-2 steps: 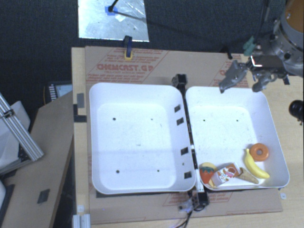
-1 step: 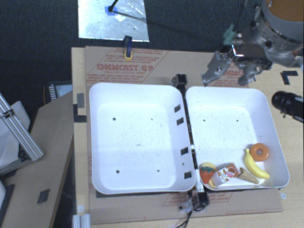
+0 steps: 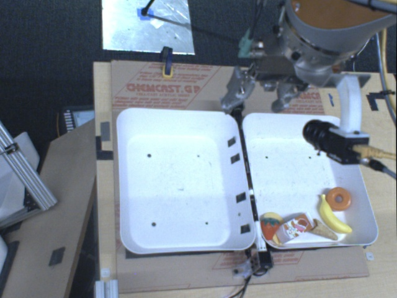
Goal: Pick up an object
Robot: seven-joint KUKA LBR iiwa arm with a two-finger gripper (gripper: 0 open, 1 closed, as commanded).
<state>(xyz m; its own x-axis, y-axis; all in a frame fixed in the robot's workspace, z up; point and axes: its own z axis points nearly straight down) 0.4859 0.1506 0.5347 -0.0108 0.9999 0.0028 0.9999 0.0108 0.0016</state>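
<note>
The arm [image 3: 335, 17] comes in from the upper right, its grey body and orange band looming large near the camera. Below the wrist, the gripper [image 3: 257, 98] hangs high over the far edge of the bench, its two fingers [image 3: 236, 95] spread apart and pointing downward, with nothing between them.

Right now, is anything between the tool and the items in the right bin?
Nothing visible blocks it. The tool hangs above the bins' far edge; the banana and its neighbours lie in the right bin's near corner, across bare floor.
</note>
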